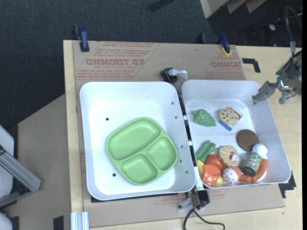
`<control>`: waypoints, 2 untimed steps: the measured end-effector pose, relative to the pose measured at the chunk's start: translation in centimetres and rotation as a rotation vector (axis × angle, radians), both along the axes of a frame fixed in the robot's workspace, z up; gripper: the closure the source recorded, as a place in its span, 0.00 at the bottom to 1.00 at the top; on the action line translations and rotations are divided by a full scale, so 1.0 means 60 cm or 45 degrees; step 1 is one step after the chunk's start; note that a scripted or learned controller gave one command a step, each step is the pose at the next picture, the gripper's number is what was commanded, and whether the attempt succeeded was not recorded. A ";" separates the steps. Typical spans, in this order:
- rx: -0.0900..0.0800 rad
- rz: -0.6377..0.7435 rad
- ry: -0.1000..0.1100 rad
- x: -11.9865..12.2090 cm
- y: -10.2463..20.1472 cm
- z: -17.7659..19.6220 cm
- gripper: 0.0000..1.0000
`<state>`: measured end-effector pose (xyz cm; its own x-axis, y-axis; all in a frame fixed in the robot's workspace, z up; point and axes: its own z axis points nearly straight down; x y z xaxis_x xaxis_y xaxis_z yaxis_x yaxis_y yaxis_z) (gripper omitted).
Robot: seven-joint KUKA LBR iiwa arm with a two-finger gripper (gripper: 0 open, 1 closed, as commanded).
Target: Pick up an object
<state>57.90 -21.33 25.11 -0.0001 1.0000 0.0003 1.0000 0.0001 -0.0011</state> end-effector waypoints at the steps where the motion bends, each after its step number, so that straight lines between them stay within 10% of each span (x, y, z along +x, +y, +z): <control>1: 0.008 0.012 0.009 0.095 0.148 -0.172 0.00; 2: -0.007 -0.009 -0.003 0.065 -0.014 -0.160 0.00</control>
